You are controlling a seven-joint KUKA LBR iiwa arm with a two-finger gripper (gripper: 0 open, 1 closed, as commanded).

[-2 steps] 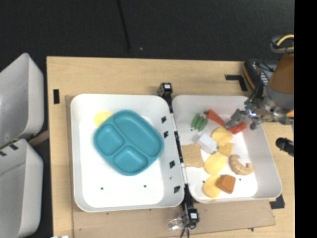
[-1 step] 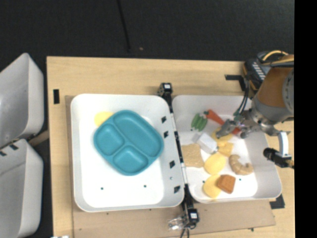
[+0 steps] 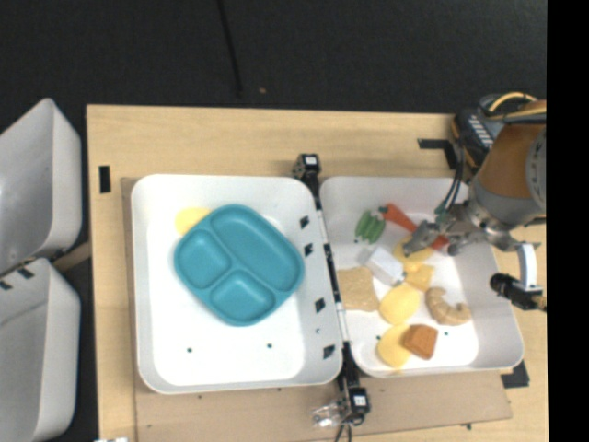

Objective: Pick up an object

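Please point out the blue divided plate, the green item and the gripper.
blue divided plate (image 3: 238,262): camera view, centre ridge where compartments meet.
green item (image 3: 370,226): camera view, its middle.
gripper (image 3: 417,243): camera view, between fingertips.

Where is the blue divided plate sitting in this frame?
In the camera view, the blue divided plate lies in the left bin, partly covering a yellow object at its upper-left edge.

Two white bins were seen side by side on a wooden bench (image 3: 230,141). A blue divided plate (image 3: 239,262) lay in the left bin (image 3: 152,339). Food items were scattered in the right bin (image 3: 492,339), where the gripper (image 3: 425,239) was lowered beside an orange carrot (image 3: 398,216).
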